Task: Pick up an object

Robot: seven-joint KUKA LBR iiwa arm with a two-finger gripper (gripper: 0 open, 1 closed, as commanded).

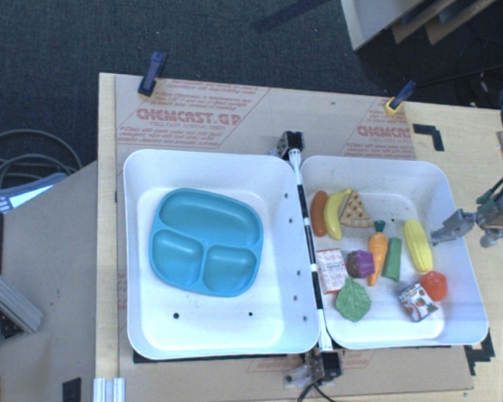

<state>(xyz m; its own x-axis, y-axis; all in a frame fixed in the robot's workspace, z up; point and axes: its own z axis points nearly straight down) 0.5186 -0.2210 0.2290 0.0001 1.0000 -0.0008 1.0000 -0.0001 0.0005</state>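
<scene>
The right bin [447,335] holds several toy foods. Along its left side lie an orange sausage [319,213], a banana [333,214] and a pizza slice [355,209]. In the middle lie a carrot [376,251], a green cucumber [392,258] and a purple piece [360,263]. A yellow corn cob [416,244] and a red tomato [434,285] lie further right. A green leafy piece [353,301], a pink-and-white packet [330,269] and a small printed box [416,301] sit toward the front. My gripper [454,225] hangs over the bin's right rim, just right of the corn, with nothing seen in it.
The left bin [142,317] holds a blue divided plate [206,242]. A black hinge strip [305,233] runs between the bins. Clamps [150,73] hold the cardboard sheet at the bench's back edge. Cables [24,165] lie off the bench to the left.
</scene>
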